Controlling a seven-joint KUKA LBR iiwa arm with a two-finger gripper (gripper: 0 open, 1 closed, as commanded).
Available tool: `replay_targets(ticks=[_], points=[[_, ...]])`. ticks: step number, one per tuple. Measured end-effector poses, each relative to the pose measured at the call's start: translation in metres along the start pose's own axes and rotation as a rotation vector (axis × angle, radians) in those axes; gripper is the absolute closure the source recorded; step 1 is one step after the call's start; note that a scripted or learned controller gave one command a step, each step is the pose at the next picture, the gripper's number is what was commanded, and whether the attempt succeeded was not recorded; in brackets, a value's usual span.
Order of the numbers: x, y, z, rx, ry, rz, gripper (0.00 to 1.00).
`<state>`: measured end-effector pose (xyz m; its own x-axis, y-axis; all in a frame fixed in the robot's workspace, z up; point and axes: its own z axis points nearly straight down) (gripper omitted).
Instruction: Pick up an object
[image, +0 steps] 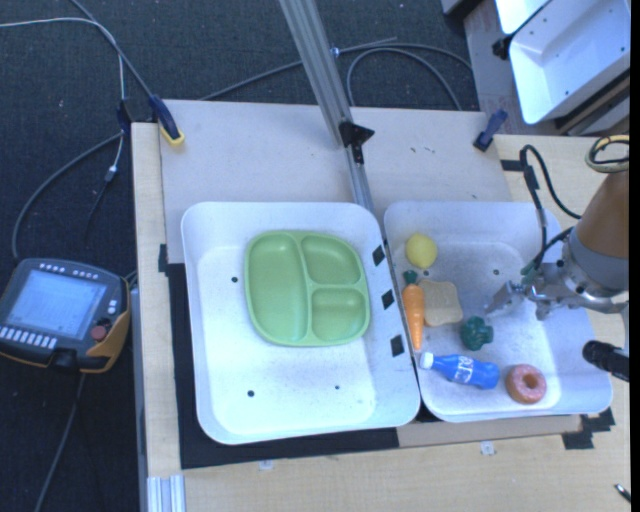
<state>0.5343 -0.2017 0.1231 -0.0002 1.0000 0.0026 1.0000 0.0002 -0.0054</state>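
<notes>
We judge the small green toy (476, 332) light and stiff, best pinched across its middle; our claw (508, 300) hovers spread.

Pale wooden worktop (260, 150); dark carpet floor (60, 180) with loose cables (60, 200); handheld control screen (60, 315) at left; blue clamps (165, 120); slanted metal pole (325, 70).

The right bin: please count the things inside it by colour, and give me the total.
Yellow: 1, the lemon
Orange: 1, the carrot
Tan: 1, the bread slice
Green: 1, the broccoli
Blue: 1, the bottle
Pink: 1, the donut
Total: 6
</notes>
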Motion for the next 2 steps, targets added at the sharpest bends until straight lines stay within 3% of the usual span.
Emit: replay_targets(ticks=[1, 2], points=[[0.001, 0.001, 0.039, -0.005, -0.001, 0.0, 0.0], [-0.001, 0.003, 0.024, -0.013, -0.007, 0.0, 1.0]])
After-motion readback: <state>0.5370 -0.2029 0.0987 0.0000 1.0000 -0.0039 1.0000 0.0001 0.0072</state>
